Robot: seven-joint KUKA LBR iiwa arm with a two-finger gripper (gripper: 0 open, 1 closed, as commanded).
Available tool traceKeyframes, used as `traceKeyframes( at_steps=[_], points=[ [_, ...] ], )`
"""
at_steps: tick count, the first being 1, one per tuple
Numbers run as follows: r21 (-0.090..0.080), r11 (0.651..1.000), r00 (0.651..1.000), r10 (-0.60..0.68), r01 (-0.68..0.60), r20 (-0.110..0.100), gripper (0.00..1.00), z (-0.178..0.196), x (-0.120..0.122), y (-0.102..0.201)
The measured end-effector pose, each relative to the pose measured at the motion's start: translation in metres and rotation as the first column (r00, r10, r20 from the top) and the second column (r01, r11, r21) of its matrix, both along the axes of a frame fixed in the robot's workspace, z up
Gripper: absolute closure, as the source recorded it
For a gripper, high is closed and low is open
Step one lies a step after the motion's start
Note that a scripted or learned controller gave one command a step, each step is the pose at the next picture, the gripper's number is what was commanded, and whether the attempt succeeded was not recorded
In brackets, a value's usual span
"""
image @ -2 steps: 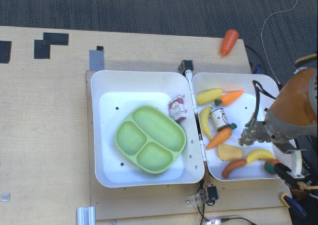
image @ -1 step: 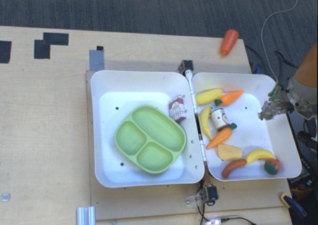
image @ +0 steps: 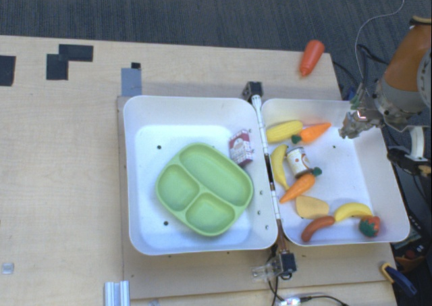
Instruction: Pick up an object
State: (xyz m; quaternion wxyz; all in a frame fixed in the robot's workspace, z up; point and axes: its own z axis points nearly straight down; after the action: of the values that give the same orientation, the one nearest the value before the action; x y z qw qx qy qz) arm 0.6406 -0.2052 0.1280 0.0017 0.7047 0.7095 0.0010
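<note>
right bin (image: 388, 183), toy foods down-left of the gripper (image: 351, 125)

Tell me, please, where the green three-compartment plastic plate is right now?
The green three-compartment plastic plate lies flat in the left white bin, just below-left of a small red-and-white packet.

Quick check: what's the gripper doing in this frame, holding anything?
Gripper: over the right bin's upper right edge; whether it is open, closed or holding anything cannot be told.
</note>
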Motion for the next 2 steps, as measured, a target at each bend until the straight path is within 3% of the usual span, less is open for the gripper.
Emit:
traceKeyframes(
  at_steps=[1, 2],
  points=[
    [-0.001, 1.0, 1.0, 0.0, 0.0, 0.002, 1.0, 0.0021, 0.0296, 0.0],
    [-0.001, 1.0, 1.0, 0.0, 0.0, 0.002, 0.0, 0.0021, 0.0296, -0.0001]
  ],
)
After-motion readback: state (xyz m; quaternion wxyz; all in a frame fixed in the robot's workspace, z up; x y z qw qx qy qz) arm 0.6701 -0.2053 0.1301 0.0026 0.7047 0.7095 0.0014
